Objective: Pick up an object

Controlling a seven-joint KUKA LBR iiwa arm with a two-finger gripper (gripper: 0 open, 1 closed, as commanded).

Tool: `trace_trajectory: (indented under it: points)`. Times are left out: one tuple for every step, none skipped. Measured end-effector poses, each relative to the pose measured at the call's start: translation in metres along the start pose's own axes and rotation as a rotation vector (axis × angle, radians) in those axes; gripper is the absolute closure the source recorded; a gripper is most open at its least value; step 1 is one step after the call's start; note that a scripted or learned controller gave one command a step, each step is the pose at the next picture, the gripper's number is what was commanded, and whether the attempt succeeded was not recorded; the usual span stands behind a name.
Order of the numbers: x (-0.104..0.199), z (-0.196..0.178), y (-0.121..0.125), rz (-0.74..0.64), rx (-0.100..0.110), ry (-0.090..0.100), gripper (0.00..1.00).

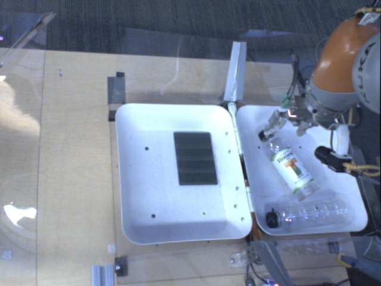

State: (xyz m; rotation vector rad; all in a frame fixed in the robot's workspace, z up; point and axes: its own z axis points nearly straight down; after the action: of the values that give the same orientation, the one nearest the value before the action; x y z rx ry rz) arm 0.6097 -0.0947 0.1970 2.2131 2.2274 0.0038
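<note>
In the right bin (351, 219), a clear plastic bottle with a white, green and orange label (292, 168) lies slanted, its neck pointing up-left. A second clear bottle (315, 212) lies along the bin's front wall, with its black cap (272, 218) to the left. A flat black ridged rectangle (195, 158) rests in the middle of the left bin (137, 177). My gripper (266, 131) hangs low over the right bin's back left part, just above the neck end of the labelled bottle. Nothing is visibly held.
The grey arm with its orange band (339, 58) reaches in from the upper right over the right bin's back edge. A metal divider post (235, 70) stands behind the gap between the two bins. Bare wooden bench (59, 159) extends to the left.
</note>
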Motion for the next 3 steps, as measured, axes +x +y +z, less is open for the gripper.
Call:
trace_trajectory:
  points:
    - [-0.048,0.101,0.008,-0.302,-0.005,-0.002,0.0]
    - [-0.037,0.04,-0.009,-0.27,-0.005,-0.002,0.0]
    - [-0.091,0.108,-0.018,-0.329,-0.007,-0.005,0.0]
